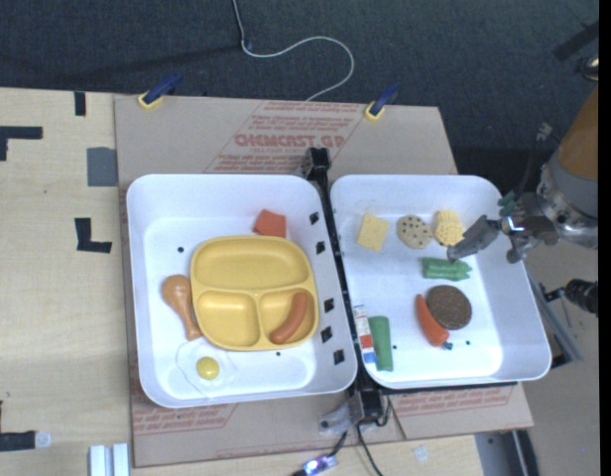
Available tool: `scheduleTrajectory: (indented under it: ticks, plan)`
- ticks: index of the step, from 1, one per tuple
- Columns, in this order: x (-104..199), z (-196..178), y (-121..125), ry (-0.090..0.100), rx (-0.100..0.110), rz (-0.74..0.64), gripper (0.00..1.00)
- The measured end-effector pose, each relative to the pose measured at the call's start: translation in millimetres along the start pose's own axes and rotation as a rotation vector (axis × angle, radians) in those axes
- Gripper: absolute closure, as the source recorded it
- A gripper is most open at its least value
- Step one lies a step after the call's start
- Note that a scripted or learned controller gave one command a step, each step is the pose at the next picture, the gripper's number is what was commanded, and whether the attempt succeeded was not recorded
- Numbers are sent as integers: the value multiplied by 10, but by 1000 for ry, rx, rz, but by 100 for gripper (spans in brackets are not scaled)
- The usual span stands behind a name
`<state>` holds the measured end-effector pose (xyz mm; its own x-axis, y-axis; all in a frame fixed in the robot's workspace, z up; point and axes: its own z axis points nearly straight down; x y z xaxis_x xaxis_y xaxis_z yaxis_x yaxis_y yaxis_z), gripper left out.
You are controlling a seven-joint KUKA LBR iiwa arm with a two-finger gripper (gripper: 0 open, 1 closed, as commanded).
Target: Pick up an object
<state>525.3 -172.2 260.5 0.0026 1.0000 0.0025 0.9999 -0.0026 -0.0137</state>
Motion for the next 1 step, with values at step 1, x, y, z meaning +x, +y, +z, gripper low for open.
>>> scheduleTrajectory:
  ticks: [1]
  plan:
    - [2, -65, 21, -3, -12, -3, 0]
